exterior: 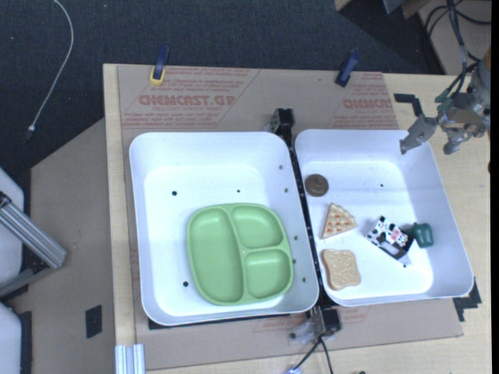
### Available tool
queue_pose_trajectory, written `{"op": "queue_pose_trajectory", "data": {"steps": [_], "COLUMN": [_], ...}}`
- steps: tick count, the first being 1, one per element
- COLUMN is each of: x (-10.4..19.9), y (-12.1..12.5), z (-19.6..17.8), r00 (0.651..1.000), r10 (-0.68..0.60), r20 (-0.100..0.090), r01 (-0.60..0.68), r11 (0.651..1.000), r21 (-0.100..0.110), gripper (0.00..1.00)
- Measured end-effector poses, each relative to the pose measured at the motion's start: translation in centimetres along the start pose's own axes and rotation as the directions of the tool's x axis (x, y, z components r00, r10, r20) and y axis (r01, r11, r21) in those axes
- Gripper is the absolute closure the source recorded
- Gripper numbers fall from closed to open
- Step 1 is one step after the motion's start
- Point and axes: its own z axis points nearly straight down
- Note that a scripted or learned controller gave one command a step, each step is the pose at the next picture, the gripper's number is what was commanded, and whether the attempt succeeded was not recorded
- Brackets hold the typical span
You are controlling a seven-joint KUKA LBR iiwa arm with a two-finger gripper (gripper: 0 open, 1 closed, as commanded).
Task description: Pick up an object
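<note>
Camera view: approach step, nothing grasped.
Fingers (431, 131) spread open above right white bin (444, 209); next, descend toward triangular waffle piece (337, 221) below-left of them.

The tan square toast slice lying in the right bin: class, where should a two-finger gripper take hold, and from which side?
Come from straight above the tan square toast slice, since it lies flat. Pinch across its two straighter opposite edges, which probably suit parallel fingers. The neighbouring waffle wedge lies apart, leaving room.
</note>
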Motion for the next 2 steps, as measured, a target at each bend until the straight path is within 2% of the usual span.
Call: {"op": "queue_pose_trajectory", "data": {"steps": [1, 2], "x": [0.0, 0.2], "y": [0.2, 0.6], "z": [-0.6, 5.3], "r00": [1.000, 1.000], "r10": [-0.003, -0.003], "r20": [0.002, 0.002], "r01": [0.003, 0.003], "r11": [1.000, 1.000], "r21": [-0.011, -0.010], "gripper": [0.00, 0.00]}}
